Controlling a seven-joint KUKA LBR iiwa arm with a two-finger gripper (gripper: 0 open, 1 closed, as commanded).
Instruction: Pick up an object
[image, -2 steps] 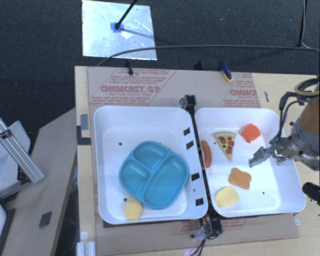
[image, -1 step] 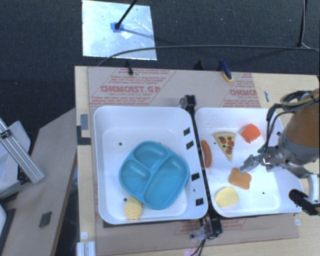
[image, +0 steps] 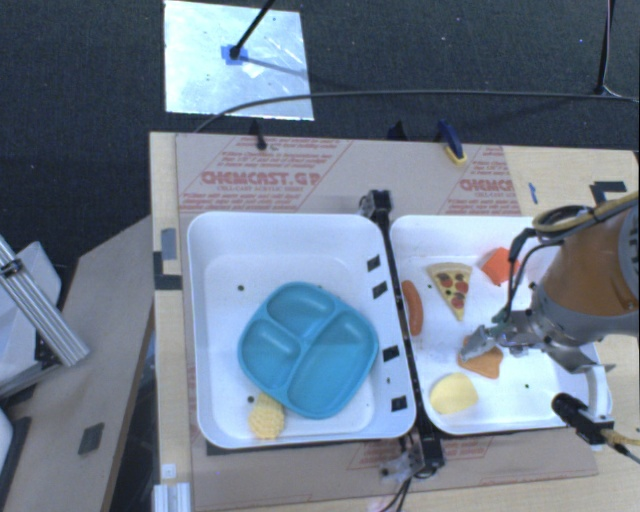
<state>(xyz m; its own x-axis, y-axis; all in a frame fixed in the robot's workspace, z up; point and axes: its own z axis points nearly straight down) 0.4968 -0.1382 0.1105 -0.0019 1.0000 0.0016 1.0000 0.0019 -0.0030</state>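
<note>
Bench (image: 300, 170) carries two white bins. Left bin (image: 215, 260): one blue plate (image: 308, 348), one corn cob (image: 266, 417). Right bin (image: 530, 415): five food pieces; pincer (image: 487, 340) over orange piece (image: 481, 362), grip state unclear.

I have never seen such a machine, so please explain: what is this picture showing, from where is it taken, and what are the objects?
One camera looks down at a slant on two white bins. The grey and orange robot arm reaches in from the right. Its gripper is low over an orange piece in the right bin, near a pizza slice, a sausage and a yellow piece. Whether it holds anything is unclear. The left bin holds a blue divided plate and a yellow corn toy.
</note>
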